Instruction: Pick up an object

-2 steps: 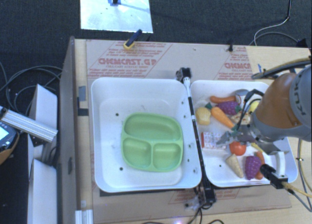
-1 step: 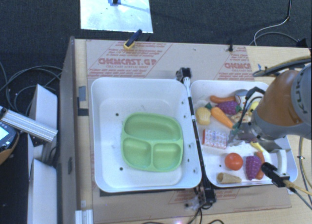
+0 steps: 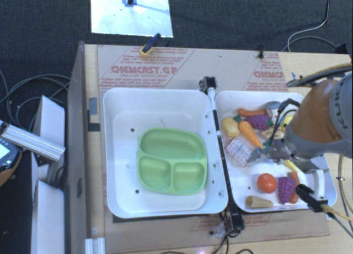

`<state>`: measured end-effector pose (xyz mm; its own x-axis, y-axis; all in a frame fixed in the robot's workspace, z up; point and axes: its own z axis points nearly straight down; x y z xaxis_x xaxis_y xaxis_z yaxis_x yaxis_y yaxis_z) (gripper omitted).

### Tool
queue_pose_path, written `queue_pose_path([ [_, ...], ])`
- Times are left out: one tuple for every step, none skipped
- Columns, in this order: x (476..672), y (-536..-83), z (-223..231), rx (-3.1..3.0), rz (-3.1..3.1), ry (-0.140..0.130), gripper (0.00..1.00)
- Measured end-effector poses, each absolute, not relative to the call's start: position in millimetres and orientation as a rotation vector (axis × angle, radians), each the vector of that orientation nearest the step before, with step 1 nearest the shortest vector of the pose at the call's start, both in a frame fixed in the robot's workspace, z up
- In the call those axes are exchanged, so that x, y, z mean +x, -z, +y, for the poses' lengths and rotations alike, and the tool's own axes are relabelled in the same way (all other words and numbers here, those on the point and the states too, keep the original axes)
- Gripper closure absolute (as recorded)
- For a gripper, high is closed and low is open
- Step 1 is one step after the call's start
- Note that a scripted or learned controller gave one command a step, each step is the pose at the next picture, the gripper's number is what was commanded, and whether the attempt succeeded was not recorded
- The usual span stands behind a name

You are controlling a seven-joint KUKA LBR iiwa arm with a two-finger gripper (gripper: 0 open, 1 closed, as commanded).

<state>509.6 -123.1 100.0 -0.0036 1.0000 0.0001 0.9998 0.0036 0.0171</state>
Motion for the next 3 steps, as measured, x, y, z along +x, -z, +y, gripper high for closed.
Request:
queue_pose_path([
  [641.4, -191, -173, 2.212, 2.221, -0.005, 0.00],
  [616.2, -99, -130, 2.215, 2.223, -0.003, 0.00],
  [594.8, -90, -103, 2.204, 2.214, -0.010, 0.00],
])
